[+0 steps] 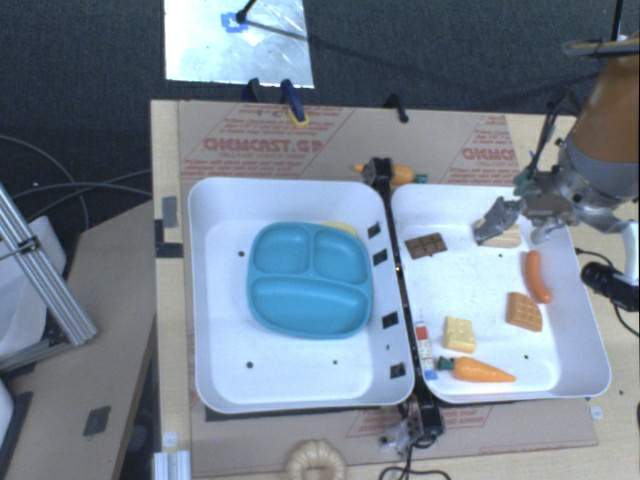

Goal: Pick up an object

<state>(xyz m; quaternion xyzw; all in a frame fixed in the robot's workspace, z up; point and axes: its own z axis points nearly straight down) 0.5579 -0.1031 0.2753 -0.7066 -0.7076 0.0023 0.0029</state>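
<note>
My gripper (518, 228) hangs over the far right part of the right bin (590, 353), fingers spread open. A pale flat piece (505, 239) lies on the bin floor just below and between the fingers; nothing is held. A brown chocolate bar (425, 245) lies to the gripper's left. A red sausage (537, 276) and a waffle square (523, 311) lie nearer the front, on the right. A yellow cheese block (459, 334) and an orange carrot (482, 371) sit near the front wall.
The left bin (215, 368) holds a blue divided plate (310, 278), with a yellow thing (341, 228) peeking out behind it. A small orange object (400, 175) lies outside the bins at the back of the divider. Bare bin floor lies between the chocolate and the cheese.
</note>
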